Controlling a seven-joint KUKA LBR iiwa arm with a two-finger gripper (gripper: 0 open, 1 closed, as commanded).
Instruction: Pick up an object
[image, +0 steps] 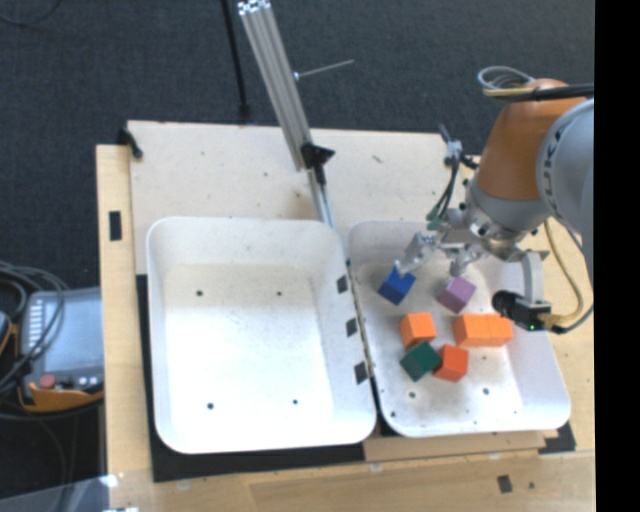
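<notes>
- The two-finger gripper (438, 258) hangs over the right white bin (540, 400) with its fingers spread apart and nothing between them.
- One finger (410, 258) is just above the small blue cube (396, 287); the other finger (465, 262) is just above the small purple cube (457, 293).
- Nearer the camera lie an orange cube (419, 327), a longer orange block (484, 330), a dark green cube (421, 360) and a red-orange cube (451, 363).
- I can read no writing on anything.
- The left white bin (160, 250) lies beside the right one.
</notes>
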